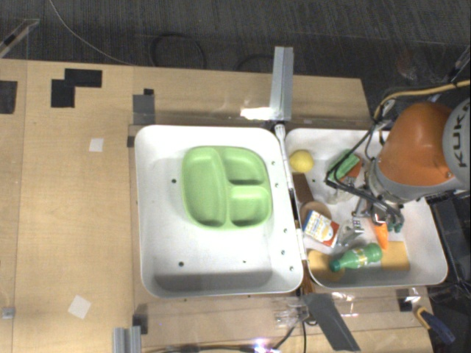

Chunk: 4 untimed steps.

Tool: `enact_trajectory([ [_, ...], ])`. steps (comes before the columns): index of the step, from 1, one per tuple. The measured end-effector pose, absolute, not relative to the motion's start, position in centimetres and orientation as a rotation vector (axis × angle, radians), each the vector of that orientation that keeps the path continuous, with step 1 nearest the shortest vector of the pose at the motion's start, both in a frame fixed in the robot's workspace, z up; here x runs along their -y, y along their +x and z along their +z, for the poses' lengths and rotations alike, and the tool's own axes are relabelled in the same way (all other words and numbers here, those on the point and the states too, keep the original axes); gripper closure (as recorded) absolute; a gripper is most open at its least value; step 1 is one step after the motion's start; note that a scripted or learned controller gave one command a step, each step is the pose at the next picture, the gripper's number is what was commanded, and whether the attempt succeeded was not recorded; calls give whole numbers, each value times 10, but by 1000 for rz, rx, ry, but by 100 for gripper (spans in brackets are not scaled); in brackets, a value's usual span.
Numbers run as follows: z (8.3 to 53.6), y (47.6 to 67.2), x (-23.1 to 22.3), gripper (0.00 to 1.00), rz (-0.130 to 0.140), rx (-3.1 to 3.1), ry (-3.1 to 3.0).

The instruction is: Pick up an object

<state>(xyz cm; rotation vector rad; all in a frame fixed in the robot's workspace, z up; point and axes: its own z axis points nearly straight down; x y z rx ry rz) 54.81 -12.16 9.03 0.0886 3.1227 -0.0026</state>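
Observation:
The right bin holds several small objects. A yellow ball lies at its far left corner. A green bottle lies on its side near the front, against a tan wooden block. A round red-and-white packet sits left of centre, and a small orange piece lies beside the block. My gripper hangs low over the middle of this bin, just above the bottle and right of the packet. The orange-banded wrist hides the bin's far right part. A green-and-orange item pokes out beside the wrist.
The left bin carries a green divided tray in its middle. A metal post stands behind the wall between the bins. Cables loop over the arm at the right. The wooden bench spreads to the left.

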Motion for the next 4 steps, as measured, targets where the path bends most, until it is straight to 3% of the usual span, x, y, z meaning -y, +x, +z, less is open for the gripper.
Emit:
enact_trajectory([
  [1,88,648,136,0,-1,-3128,-46],
  [2,89,629,104,0,-2,-3125,-153],
  [4,108,553,121,0,-3,-3133,-29],
])
